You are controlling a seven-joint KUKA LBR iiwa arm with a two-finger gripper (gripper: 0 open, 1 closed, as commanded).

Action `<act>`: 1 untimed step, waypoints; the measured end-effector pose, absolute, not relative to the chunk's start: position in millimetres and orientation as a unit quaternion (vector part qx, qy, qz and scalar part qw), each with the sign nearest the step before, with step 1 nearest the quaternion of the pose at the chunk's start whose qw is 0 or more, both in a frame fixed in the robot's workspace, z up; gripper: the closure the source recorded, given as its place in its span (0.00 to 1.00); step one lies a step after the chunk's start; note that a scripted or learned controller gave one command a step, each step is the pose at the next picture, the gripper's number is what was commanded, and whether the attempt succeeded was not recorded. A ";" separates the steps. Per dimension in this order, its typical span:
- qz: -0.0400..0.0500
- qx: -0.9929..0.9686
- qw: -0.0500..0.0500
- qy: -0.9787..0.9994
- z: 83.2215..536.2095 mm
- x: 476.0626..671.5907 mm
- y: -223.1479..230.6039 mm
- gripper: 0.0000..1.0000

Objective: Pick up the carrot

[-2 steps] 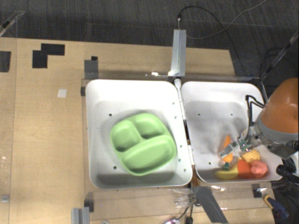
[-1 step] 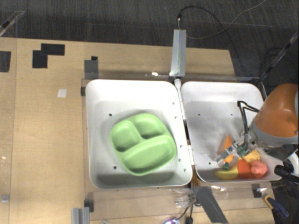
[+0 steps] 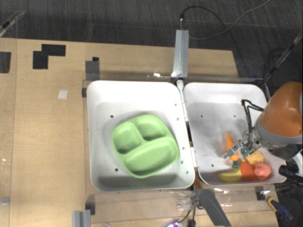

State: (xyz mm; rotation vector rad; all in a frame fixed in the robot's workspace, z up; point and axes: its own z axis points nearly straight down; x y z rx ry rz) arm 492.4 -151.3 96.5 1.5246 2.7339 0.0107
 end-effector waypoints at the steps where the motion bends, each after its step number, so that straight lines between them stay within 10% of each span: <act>1: 0.000 0.581 -0.001 0.814 204.0 522.2 -76.0 1.00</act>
